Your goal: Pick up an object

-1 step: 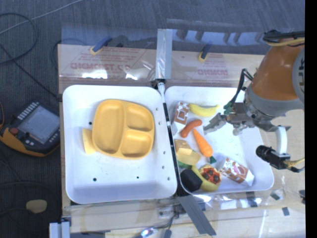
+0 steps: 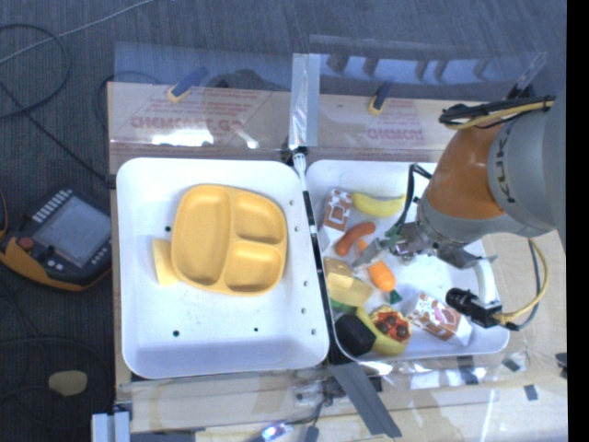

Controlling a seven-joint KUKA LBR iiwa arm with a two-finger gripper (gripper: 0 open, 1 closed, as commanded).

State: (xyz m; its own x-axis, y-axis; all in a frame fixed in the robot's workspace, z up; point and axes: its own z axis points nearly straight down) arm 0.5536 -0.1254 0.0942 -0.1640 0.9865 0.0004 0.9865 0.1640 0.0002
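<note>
Reaching in from the right, the arm [image 2: 488,178] holds its tool [image 2: 391,245] low over the right bin [image 2: 419,169], among the toy foods; whether the tool is open or closed on anything cannot be told, since the wrist masks it. The tool sits just beside the orange carrot [image 2: 383,275] and the red sausage [image 2: 354,238], either a likely target by my judgement. A banana [image 2: 376,204] lies near the bin's far wall, a yellow wedge [image 2: 347,289] and a black piece [image 2: 354,334] toward the near corner, a printed packet [image 2: 434,317] at the right. The left bin [image 2: 138,274] carries a yellow divided tray [image 2: 227,238], well apart from the work. The crowding suggests a risk of nudging neighbours.
</note>
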